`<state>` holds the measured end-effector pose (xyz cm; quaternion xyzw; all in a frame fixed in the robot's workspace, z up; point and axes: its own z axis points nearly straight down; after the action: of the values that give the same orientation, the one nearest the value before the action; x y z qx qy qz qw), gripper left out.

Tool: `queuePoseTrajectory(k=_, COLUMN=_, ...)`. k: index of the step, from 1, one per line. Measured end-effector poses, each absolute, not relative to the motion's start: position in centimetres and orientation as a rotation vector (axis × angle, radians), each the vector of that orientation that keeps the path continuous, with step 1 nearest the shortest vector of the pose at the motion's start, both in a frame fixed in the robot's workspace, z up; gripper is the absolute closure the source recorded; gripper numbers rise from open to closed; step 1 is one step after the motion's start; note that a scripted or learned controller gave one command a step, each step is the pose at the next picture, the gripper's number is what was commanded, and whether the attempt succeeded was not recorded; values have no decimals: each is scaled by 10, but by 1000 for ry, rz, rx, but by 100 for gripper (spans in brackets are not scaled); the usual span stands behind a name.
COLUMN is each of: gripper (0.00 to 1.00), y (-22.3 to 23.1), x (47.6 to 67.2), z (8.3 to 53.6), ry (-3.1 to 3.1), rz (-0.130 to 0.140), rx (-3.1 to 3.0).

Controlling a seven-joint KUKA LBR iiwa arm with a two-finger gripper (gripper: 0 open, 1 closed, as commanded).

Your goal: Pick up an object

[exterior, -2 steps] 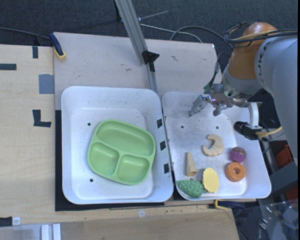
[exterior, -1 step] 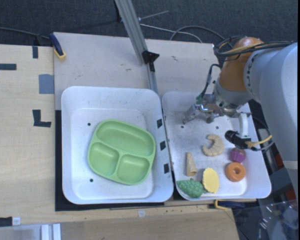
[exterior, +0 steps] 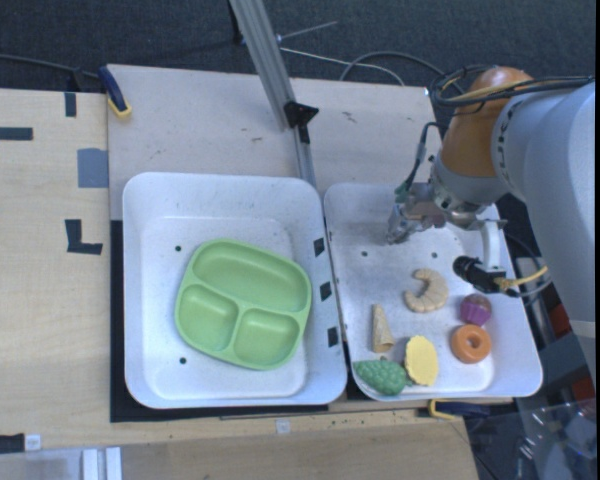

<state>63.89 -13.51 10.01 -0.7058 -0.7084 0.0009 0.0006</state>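
Camera view: a slanted look down on the tabletop point(exterior: 210, 128) and its two white bins.
Tool: the tool point(exterior: 402, 224) hangs over the far part of the right bin point(exterior: 355, 213); whether it is released or clenched, I cannot tell.
Nearest object: a tan croissant point(exterior: 426, 291) lies toward the near edge from the tool, apart from it.
Right edge of right bin: a purple piece point(exterior: 475, 310), with an orange ring point(exterior: 471, 343) just beside it.
Near edge of right bin: a yellow piece point(exterior: 421, 360), a green leafy piece point(exterior: 382, 376) and a tan cone point(exterior: 381, 329) close together.
Left bin: the left bin point(exterior: 145, 268) holds a green divided plate point(exterior: 243, 304) near its middle.
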Motion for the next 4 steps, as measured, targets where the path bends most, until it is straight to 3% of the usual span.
queuePoseTrajectory(k=3, gripper=100, y=-138, x=653, z=244, ry=-2227, rz=-5, rx=-2222)
queuePoseTrajectory(k=4, gripper=100, y=-91, x=634, z=231, ry=-2225, rz=2, rx=-2214)
